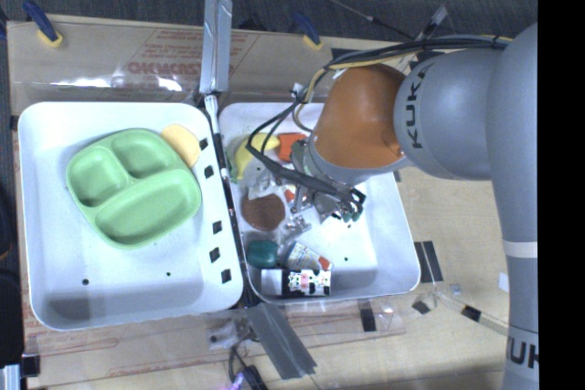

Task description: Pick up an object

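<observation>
The brown disc (263,212) lies just left of the gripper (306,215), low in the right bin (393,251), and looks the likeliest target: small, stiff and probably light, best pinched across its rim. Whether the jaws are open or closed can't be told; clutter and cables hide them. Below them sit a teal piece (261,251) and a black-and-white block (308,282). Well left, a green divided plate (135,185) rests in the left bin (46,288).

1 fixed camera above the worktop (439,196), looking down at a slant, mid-range, both white bins (37,224) in frame side by side, arm (475,114) entering from the right, dark floor along top
</observation>
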You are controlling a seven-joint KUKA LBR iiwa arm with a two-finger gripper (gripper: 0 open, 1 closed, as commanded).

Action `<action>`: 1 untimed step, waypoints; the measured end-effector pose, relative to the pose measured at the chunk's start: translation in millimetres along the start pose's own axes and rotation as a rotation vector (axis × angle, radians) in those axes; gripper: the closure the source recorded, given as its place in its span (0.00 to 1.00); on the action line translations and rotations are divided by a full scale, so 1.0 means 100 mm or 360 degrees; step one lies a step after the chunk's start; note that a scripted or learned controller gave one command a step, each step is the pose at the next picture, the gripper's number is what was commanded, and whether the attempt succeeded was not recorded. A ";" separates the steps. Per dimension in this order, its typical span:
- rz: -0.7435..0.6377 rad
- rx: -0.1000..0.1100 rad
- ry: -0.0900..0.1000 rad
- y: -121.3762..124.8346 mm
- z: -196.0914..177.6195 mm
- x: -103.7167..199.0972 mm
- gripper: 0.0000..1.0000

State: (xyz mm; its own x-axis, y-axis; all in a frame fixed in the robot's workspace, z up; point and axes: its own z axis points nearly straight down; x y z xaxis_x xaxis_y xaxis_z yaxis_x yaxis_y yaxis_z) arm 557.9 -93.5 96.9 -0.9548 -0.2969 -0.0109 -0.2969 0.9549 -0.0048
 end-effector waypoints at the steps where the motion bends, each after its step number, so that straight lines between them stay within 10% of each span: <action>1: 0.0055 0.0001 -0.0005 -0.34 -0.01 0.10 0.00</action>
State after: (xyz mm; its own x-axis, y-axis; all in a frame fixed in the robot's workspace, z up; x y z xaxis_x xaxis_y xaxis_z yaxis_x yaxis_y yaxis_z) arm 558.0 -128.7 97.9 -0.9644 -0.2640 -0.0140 -0.2640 0.9645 -0.0051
